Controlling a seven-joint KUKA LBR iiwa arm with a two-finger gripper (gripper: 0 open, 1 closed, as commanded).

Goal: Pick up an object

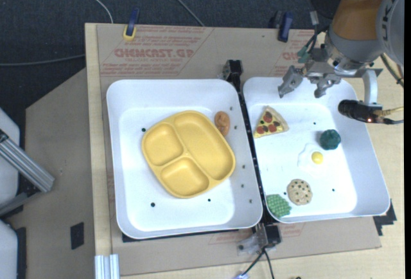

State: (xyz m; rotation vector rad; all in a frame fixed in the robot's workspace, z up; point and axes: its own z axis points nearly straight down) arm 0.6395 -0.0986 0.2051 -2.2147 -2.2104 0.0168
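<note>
My gripper [307, 84] hangs over the back edge of the right bin [369, 162], its two fingers spread open with nothing between them. In that bin lie a pizza slice [270, 123] just below and left of the gripper, a dark green lump [330, 139], a fried egg [313, 157], a round cookie [299, 191] and a green checked piece [279, 205] at the front left corner.
The left bin [128, 143] holds a yellow divided plate [187, 153] and a small brown item [222, 122] by its right wall. A black clamp [232, 69] sits between the bins at the back. Cables run near the arm on the right.
</note>
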